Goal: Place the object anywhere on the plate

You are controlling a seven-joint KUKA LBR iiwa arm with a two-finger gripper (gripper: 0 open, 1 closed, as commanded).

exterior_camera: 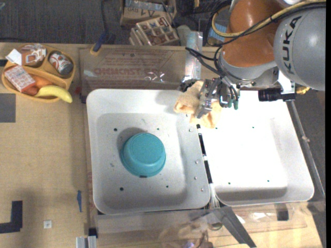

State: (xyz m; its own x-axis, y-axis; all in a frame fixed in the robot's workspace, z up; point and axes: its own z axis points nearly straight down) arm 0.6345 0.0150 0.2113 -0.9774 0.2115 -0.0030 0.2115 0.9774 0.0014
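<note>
I see the two-finger gripper (208, 105) hanging over the rear rims where the two bins meet. A pale tan, crumpled, cloth-like object (192, 103) sits right at its fingertips, spread over the divider between the bins. The fingers appear closed on this object, which looks lifted slightly off the rim, though the blur makes the exact grip hard to judge. The round teal plastic plate (144, 154) lies in the middle of the left white bin (103, 112), well apart from the object. The right white bin (258, 154) lies under the grey arm (289, 40).
</note>
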